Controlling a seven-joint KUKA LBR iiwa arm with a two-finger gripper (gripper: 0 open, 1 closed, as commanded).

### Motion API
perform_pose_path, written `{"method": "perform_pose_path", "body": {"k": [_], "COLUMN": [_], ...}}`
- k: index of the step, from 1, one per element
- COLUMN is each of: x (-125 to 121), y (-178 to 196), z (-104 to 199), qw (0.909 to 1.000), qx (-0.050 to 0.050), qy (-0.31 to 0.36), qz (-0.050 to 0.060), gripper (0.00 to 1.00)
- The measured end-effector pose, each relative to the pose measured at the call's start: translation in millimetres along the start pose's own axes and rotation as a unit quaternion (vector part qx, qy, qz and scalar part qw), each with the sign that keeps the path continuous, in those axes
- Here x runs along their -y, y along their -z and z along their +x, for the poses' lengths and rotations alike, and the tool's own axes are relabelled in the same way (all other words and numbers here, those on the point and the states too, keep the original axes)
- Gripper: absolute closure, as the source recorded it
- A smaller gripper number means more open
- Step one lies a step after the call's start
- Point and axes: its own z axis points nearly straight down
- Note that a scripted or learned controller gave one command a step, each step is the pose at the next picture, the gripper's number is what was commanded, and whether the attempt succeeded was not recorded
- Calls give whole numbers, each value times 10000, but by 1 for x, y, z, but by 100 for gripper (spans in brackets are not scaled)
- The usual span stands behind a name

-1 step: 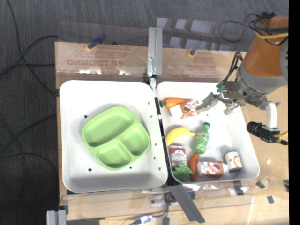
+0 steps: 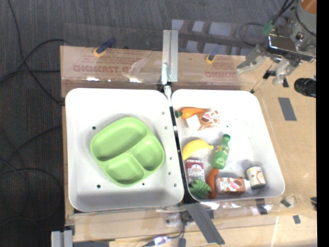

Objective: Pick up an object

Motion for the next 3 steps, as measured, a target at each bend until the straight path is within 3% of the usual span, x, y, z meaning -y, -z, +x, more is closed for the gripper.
{"method": "perform_pose_path", "body": {"k": [1,2,3], "x": [55,60,56], "y": [-121,-233,-340], "z": [-11,-94,-32], "qw": [9999,9984,9991], "qx": [-10,-13,-18], "qy": [-160,-569,-416], "qz": [16,23,-38], "gripper": [0,0,0]}}
